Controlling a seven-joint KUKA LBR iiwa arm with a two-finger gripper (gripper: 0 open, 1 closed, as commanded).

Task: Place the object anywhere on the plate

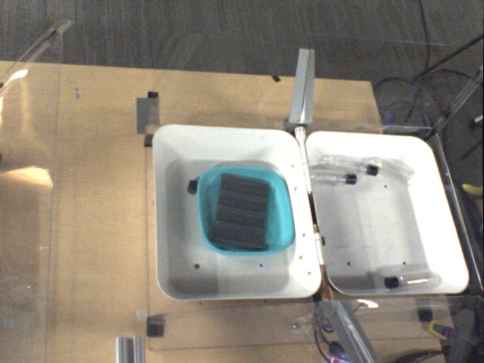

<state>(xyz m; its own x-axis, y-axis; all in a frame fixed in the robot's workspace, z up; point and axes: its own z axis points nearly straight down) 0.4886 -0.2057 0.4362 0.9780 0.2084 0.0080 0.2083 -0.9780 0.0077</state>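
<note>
Jaws: how far open, and holding what, cannot be told.

Task object, a dark grey ribbed block [242,206], is seen lying flat on the teal plate [281,221], fully inside its rim, roughly centred, long side running toward the far and near edges of the plate.

The plate is carried by the left white bin [162,203], whose floor is exposed around the plate on all sides, most of it on the plate's near side. A small black item [193,187] is seen just beside the plate's left rim; what it is cannot be told.

The right white bin [448,225] is set just right of the plate's bin, walls touching. Two clear tube-like pieces with black ends are held in it: one [355,171] right of the plate and further back, the other [408,280] well to the plate's right, at the near wall.

Both bins are borne by the wooden worktop [76,240], which extends well left of the plate.
</note>
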